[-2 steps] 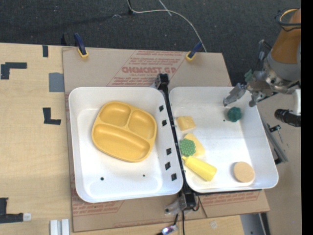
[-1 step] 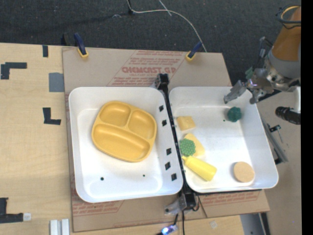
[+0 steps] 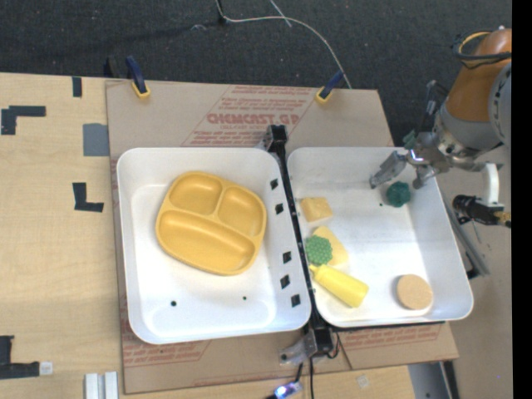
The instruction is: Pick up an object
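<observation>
The gripper, its fingers spread apart and holding nothing, hangs over the right bin near its far right corner, with the small green ball just below the fingertips.

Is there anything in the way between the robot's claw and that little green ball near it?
Nothing visible does. The gripper hangs just above the small dark green ball in the right white bin, with only bare bin floor around the ball; the other items lie farther off.
</observation>
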`<state>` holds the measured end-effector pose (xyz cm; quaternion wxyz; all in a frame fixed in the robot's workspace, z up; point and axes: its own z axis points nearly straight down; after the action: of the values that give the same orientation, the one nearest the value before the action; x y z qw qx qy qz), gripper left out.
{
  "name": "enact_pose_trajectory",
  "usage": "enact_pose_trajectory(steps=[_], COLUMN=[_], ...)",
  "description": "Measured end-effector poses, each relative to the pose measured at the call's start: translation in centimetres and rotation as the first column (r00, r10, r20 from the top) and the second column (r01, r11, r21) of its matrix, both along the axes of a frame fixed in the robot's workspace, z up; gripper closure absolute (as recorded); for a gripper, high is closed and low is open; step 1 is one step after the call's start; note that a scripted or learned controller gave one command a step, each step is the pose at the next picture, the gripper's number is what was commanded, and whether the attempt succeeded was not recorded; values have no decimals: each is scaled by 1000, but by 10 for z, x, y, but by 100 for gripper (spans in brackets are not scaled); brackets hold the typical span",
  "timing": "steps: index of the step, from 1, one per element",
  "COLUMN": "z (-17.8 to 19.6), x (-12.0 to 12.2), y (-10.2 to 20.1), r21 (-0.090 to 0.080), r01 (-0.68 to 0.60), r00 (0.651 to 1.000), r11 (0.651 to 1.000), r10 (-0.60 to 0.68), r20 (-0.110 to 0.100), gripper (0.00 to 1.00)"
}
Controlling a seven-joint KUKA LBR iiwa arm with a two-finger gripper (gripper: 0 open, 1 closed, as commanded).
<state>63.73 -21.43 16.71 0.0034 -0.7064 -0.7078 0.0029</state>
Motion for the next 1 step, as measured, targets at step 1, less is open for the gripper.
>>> enact_pose_trajectory(steps=[1], z=[-54], x=[12], y=[1], r21=[-7], r01=[-2], r00=[1000], r11=[1000], r10=[2], r20=[17], gripper=[0])
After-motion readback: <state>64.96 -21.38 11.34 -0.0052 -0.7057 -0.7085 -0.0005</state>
